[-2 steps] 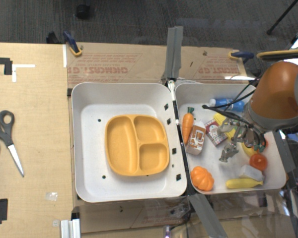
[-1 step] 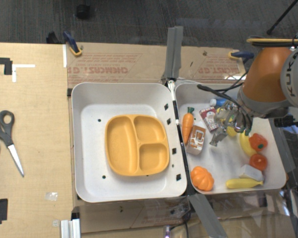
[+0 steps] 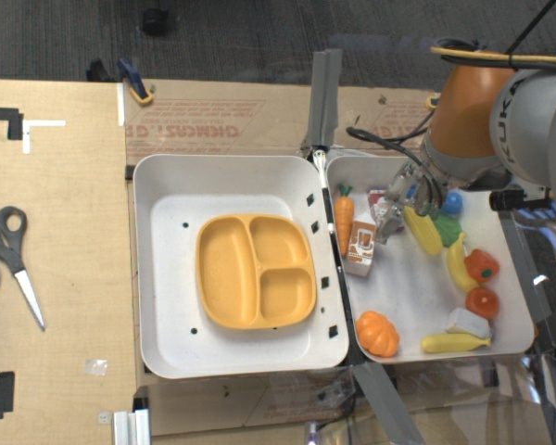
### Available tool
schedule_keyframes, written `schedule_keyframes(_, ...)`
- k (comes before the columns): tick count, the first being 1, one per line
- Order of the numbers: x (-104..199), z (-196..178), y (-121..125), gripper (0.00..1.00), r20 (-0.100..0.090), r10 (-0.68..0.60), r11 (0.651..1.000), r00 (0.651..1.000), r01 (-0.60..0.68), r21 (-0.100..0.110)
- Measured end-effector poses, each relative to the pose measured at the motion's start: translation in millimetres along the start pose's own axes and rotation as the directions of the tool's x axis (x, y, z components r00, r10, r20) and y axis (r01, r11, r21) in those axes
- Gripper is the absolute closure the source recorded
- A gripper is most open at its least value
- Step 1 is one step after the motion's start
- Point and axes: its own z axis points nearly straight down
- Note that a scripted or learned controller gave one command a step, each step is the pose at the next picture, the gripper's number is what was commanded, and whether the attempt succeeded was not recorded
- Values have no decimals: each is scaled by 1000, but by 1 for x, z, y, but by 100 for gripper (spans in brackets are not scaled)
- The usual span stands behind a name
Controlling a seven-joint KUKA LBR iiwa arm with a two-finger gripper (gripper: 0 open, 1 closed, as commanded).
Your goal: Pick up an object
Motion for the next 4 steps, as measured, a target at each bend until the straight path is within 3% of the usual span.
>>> schedule_keyframes(1,35,1,-39,0,-3,125,992,992,-125,-15)
schedule_keyframes(2,12,1,-9,0,-10,244,970,970,-244,13)
schedule_keyframes(3,36,8,-82,0,-20,402,915,915,-403,-2)
schedule_keyframes(4,34,-3,-82,100,-13,399,917,917,-399,-5)
